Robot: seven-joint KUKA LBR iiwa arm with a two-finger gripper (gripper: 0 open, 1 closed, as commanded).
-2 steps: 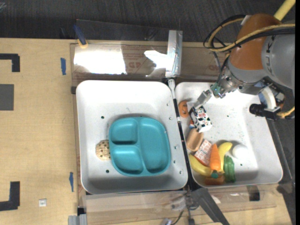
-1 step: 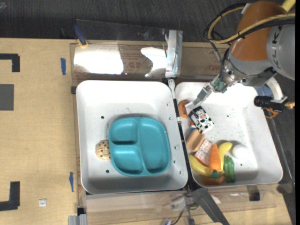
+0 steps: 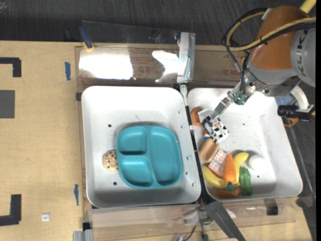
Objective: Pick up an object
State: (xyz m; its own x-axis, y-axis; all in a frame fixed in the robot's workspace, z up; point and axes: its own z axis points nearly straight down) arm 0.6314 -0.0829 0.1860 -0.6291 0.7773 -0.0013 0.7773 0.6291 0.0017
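My gripper [image 3: 211, 120] reaches down and to the left into the right bin [image 3: 271, 134], near its left wall. Its tip sits right above a small white box with dark and red spots [image 3: 218, 131]; whether it touches the box I cannot tell. A brown-orange piece [image 3: 195, 114] lies just left of the tip. Below them lies a pile: a tan bread-like piece [image 3: 208, 150], a pink packet [image 3: 217, 160], a carrot [image 3: 229, 168], a banana [image 3: 214, 177], a green pepper [image 3: 245, 180] and a white round thing [image 3: 256, 162].
The left bin [image 3: 100, 109] holds a teal divided plate [image 3: 149, 155] with a speckled cookie [image 3: 110, 160] at its left side. A shiny clear sheet and a metal bracket [image 3: 185, 56] stand behind the bins. The arm's orange band [image 3: 278, 29] hangs over the right bin's far corner.
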